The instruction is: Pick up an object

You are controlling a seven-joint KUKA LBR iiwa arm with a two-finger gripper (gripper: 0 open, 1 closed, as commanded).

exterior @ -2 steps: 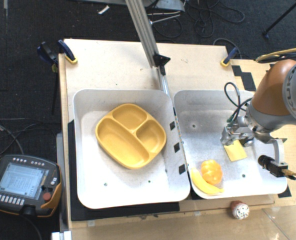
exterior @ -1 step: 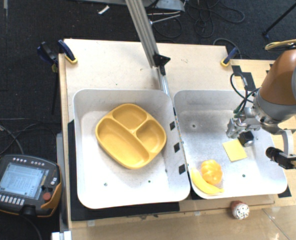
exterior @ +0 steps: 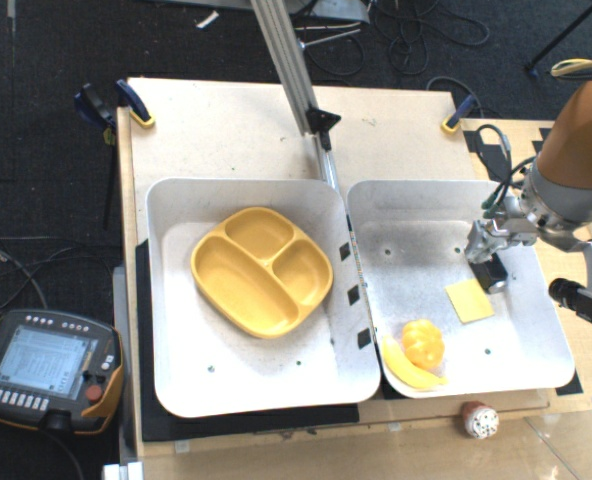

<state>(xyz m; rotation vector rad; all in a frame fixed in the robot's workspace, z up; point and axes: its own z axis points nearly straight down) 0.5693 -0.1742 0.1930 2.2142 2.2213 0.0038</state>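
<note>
1. Bench (exterior: 226,128) with two shallow white bins side by side; the arm (exterior: 576,148) comes in from the right, grey with an orange band above the wrist.
2. The gripper (exterior: 490,271) hangs low over the right bin (exterior: 406,218), near its far right part.
3. Whether it is wide or narrow, I cannot tell from where I stand, and I see nothing held in it.
4. A flat yellow square (exterior: 469,302) lies on the bin floor just beside the gripper, on the near side.
5. A yellow lumpy object (exterior: 423,341) sits nearer the front rim, touching a yellow banana (exterior: 408,369) lying against that rim.
6. The left bin (exterior: 176,218) holds a yellow divided plate (exterior: 262,269), three compartments, set at a slant.
7. A small spotted ball (exterior: 480,420) rests on the bench in front of the right bin.
8. A teach pendant (exterior: 46,368) lies off the bench at the left.
</note>
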